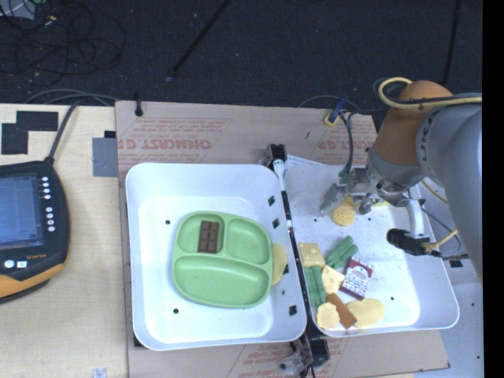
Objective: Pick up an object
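Grasp step: hand [346, 199] low in the right bin [441, 305] over a yellow round piece [343, 214], grip state can't tell; next needs a clean lift.

green tray [228, 278] with brown bar [209, 236] in white bin [150, 203]; yellow cookie [343, 215]

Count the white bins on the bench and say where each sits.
2. The left bin holds a green divided plate; the right bin beside it holds the small toy foods, under the gripper.
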Controlling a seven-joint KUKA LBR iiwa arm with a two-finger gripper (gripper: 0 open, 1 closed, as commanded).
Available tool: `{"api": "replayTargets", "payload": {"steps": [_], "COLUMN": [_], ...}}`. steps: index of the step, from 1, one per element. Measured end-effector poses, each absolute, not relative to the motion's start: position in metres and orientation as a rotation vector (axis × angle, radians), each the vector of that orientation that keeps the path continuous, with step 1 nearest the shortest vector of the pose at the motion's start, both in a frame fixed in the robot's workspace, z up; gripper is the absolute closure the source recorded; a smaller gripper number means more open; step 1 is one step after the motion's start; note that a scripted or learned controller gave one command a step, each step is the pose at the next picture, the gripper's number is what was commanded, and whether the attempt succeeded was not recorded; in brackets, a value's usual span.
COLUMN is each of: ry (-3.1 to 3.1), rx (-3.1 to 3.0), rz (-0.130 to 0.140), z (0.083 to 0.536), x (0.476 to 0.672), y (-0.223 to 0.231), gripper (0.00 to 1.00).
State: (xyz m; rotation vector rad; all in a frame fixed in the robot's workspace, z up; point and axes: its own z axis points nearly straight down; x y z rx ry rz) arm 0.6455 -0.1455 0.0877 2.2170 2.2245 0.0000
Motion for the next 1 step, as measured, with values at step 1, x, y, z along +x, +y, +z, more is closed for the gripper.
{"api": "replayTargets", "payload": {"steps": [1], "ry": [2.225], "rx": [2.222], "rz": [-0.001], "z": [0.0980], "x": [0.6441], "y": [-0.1456], "gripper": [1.00]}}
